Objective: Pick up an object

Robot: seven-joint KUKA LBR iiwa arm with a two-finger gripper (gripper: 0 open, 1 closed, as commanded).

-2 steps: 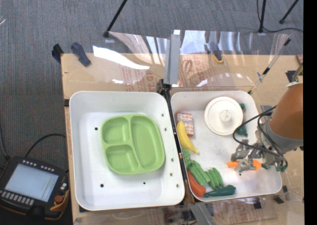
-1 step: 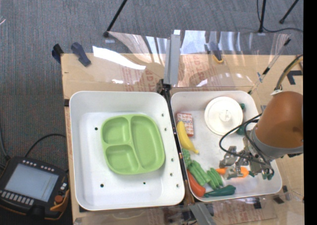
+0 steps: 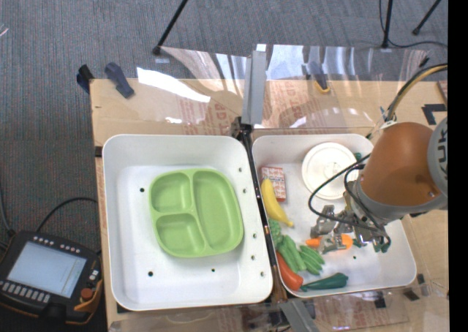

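My gripper (image 3: pixel 338 229) hangs low in the right bin (image 3: pixel 395 268), under the arm's orange band (image 3: pixel 398 162). Its metal fingers stand right over a small orange carrot-like piece (image 3: pixel 329 243), but I cannot make out whether anything sits between them. Near it lie green pea pods (image 3: pixel 298 254), a yellow banana (image 3: pixel 273 202), a red-orange pepper (image 3: pixel 289 273), a dark green chili (image 3: pixel 327 281), a white round plate (image 3: pixel 327 170) and a small red box (image 3: pixel 275 182).
The left bin (image 3: pixel 124 170) holds a green divided plate (image 3: pixel 196 212). A metal post (image 3: pixel 254 89) rises at the back between the bins. A teach pendant (image 3: pixel 47 273) lies on the floor at the left.
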